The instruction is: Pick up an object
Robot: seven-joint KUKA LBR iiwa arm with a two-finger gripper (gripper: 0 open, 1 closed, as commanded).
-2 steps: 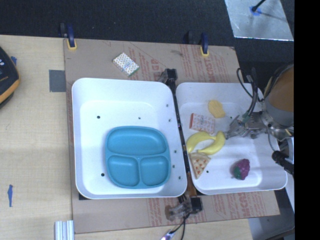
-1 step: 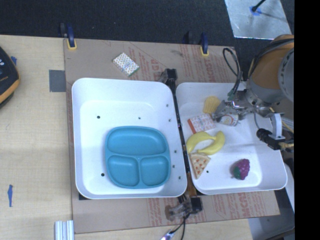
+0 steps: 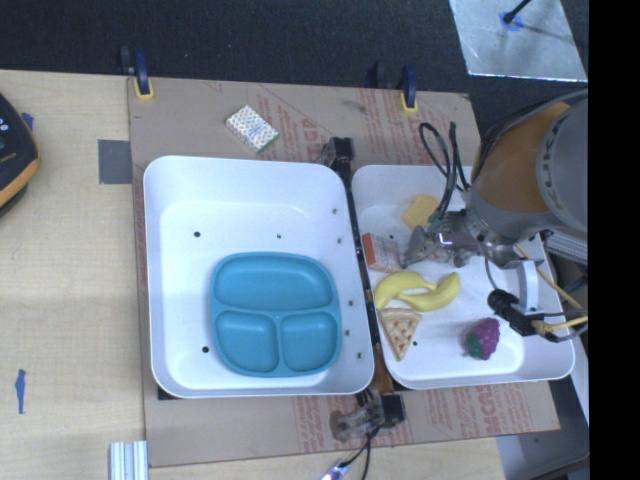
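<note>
Lighting's pretty even and bright overall, looks like soft overhead light. The two white bins (image 3: 250, 183) come out very bright, almost washed out in the middle, with only faint grey shading along the inner walls. Shadows are soft and short, e.g. a thin dark one under the left bin's bottom edge. The floor (image 3: 260, 13) across the top of the frame goes nearly black, except a pale glary patch (image 3: 515, 23) upper right. Whole thing is low-res and a bit soft; the arm (image 3: 530, 173) at right looks blurry.

one fixed camera | above bench (image 3: 70, 268) | slanted downward | both bins (image 3: 165, 268) framed
</note>
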